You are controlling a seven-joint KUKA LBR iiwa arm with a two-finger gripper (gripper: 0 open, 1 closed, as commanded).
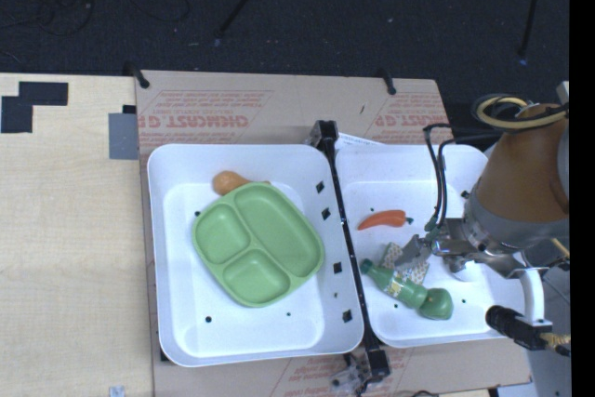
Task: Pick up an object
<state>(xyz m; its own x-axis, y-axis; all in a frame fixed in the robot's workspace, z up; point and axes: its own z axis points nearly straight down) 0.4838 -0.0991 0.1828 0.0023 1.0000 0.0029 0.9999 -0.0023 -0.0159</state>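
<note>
Two bins [177, 200]: claw [416, 253] in the right one over a green bottle [407, 290], grip state unclear.

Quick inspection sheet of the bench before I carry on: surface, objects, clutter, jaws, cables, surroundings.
Surface: two white bins, left bin and right bin, on cardboard.
Job's things: green divided plate and orange object behind it in left bin; orange pepper, green bottle in right bin.
Clutter: nothing seen.
Gripper: low in right bin above the bottle; holding not evident.
Cables: black cable by the arm.
Surroundings: dark floor, wooden bench.
</note>
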